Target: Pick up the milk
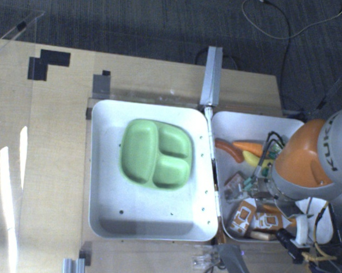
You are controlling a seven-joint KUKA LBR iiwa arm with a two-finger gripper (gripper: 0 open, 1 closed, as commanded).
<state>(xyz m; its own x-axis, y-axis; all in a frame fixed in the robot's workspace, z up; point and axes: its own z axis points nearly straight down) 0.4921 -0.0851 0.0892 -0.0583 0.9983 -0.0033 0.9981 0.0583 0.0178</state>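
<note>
Two white bins sit side by side on the bench. The left bin point(100, 174) holds one green plate point(156, 153) with three compartments, lying toward its far half. The right bin point(222, 128) is crowded: one orange carrot-like piece point(244, 148) lies at its far side with a small yellow piece point(250, 158) just beside it, and two brown-and-white cartons point(252, 217) lie side by side at its near edge; which of these items is the milk I cannot tell. One arm point(311, 156), grey with an orange band, reaches in from the right and hangs over the right bin. Its gripper point(255, 184) is low among the items, just far of the cartons; whether it is released or clenched I cannot tell
</note>
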